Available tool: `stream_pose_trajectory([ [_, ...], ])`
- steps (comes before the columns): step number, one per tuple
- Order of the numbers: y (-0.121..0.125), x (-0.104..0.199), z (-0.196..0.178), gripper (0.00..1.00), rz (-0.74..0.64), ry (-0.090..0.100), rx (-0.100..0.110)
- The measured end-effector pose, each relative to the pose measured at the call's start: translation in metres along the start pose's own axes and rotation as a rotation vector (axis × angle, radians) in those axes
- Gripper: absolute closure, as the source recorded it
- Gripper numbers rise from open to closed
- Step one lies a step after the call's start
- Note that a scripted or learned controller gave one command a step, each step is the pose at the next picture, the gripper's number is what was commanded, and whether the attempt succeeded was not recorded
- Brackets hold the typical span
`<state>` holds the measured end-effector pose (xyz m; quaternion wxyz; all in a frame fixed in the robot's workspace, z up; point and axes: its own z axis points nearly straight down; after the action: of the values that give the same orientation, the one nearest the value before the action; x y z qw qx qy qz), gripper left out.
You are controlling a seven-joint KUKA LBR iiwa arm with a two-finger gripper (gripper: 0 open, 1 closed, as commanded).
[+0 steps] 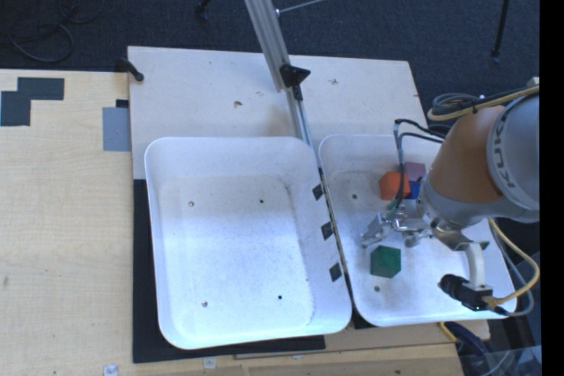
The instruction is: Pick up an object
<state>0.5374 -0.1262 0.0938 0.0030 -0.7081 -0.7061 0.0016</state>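
On the surface (203, 97), the arm (480, 167) is reaching into the right bin (414, 299), jaws spread above the green block (385, 261).

no readable text anywhere

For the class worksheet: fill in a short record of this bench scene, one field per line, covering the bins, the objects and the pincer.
bins: two white bins side by side, left bin, right bin
objects in right bin: green block, orange object, purple block
pincer: over right bin, just above the green block
grasp: cannot tell
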Motion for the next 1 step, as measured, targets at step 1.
stream_pose_trajectory([
  [1,-0.0420,0.0024,0.0012,0.00,-0.002,-0.004,-0.012],
])
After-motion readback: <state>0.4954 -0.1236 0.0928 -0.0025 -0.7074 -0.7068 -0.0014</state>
